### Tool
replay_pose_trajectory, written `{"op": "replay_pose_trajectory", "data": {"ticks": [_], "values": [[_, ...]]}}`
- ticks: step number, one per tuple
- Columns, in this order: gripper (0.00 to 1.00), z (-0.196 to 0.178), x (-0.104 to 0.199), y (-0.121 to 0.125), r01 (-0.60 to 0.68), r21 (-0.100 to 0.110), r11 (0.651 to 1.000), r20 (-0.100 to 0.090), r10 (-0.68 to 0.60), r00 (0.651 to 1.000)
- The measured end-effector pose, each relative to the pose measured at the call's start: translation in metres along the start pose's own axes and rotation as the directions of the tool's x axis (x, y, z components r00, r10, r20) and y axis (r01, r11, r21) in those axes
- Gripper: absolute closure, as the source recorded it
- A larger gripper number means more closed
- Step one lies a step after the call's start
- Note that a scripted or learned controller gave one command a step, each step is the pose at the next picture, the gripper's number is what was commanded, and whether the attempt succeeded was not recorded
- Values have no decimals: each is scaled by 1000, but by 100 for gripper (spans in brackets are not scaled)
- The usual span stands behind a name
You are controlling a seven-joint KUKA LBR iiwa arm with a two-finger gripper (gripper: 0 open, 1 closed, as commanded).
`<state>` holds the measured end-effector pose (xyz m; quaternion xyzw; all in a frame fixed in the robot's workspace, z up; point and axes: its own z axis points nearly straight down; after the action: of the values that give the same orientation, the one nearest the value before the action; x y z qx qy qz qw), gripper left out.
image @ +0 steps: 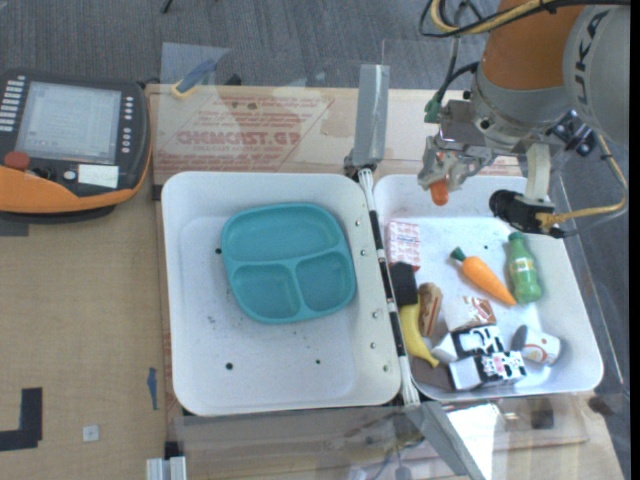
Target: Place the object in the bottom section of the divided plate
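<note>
two shallow white bins are sitting side by side; the left bin (pixel 190 298) is holding one teal plastic divided plate (pixel 289 262), well apart from the claw (pixel 442 183), whose grip i cannot tell, hovering over the right bin (pixel 580 348).

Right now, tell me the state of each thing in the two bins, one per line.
Teal divided plastic plate: flat in left bin, sections bare.
Orange toy carrot: lying in right bin.
Green plastic bottle: lying beside carrot.
Yellow toy banana: lying by the divider.
Gripper: above right bin's far edge.
</note>
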<state>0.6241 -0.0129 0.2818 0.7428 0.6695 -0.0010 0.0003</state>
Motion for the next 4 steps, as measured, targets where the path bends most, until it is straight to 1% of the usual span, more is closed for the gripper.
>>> {"op": "replay_pose_trajectory", "data": {"ticks": [1, 2, 3, 4], "values": [[100, 91, 55, 37, -157, 3, 988, -1, 157, 988], [0, 91, 55, 37, -156, 2, 988, -2, 156, 988], [0, 84, 127, -16, 133, 1, 991, -2, -133, 991], [0, 68, 108, 13, 251, -4, 968, -1, -251, 968]]}}
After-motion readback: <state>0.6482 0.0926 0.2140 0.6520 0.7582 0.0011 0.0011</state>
